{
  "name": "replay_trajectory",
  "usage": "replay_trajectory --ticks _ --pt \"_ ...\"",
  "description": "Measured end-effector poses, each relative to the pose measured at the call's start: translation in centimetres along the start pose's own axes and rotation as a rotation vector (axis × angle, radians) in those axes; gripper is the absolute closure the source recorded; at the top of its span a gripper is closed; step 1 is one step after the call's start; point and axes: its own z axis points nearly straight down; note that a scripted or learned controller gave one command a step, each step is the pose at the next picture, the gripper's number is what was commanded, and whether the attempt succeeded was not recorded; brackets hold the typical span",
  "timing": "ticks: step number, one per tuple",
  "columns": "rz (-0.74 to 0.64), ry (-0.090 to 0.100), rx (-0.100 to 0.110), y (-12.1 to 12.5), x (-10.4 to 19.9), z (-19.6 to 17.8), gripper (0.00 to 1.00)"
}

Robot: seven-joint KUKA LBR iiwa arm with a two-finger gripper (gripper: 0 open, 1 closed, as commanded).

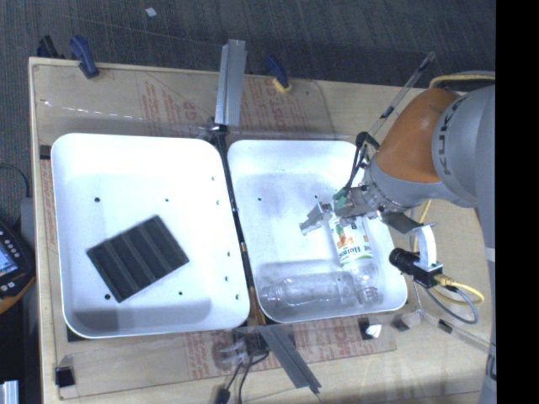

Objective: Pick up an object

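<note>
We lose the arm [459, 141] past the right edge, gripper [337, 217] fingertips blurred against the small labelled bottle [354, 247], its label print too small for us, clear bottle [316, 291] outline faint against the right bin [269, 167]

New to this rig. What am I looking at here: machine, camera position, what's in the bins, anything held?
One camera, fixed above the bench, looks down at a slant on two shallow white bins side by side. The grey machine with the orange band entering from the right is a KUKA iiwa robot arm; its task is to pick up an object. Its end effector is lowered into the right bin, right above a small bottle with an orange-and-white label. From this angle I can't tell whether the bottle is actually gripped. A larger clear plastic bottle lies on its side along that bin's near wall. The left bin holds a dark ribbed rectangular pad, lying flat and skewed.
</note>
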Motion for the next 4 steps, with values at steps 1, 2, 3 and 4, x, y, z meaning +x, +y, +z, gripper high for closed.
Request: replay_trajectory --ticks 1,2,3,4 --pt "0.001 0.000 0.000 0.00 -0.01 -0.01 0.00" --pt "0.001 0.000 0.000 0.00 -0.01 -0.01 0.00" --pt "0.001 0.000 0.000 0.00 -0.01 -0.01 0.00" --pt "0.000 0.000 0.000 0.00 -0.01 -0.01 0.00"
